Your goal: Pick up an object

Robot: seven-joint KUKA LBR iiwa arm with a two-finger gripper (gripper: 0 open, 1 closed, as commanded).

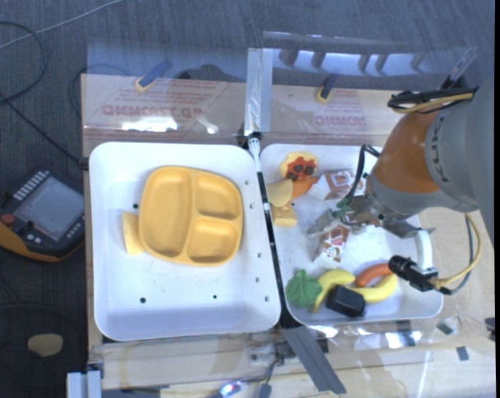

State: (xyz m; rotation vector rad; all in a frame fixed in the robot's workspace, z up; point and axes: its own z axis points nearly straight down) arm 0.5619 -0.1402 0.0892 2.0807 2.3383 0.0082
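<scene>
Two white bins (109,305); over the right one the hand (342,214) hovers, its opening too blurred to tell.

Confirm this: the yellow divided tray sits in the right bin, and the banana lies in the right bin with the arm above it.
Not quite. The camera view shows the yellow divided tray in the left bin, not the right. The banana does lie in the right bin, under the arm.

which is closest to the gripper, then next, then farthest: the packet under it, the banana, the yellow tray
From the gripper:
1. Packet, right bin, just below the gripper.
2. Banana, right bin's near edge.
3. Yellow tray, left bin.
</scene>
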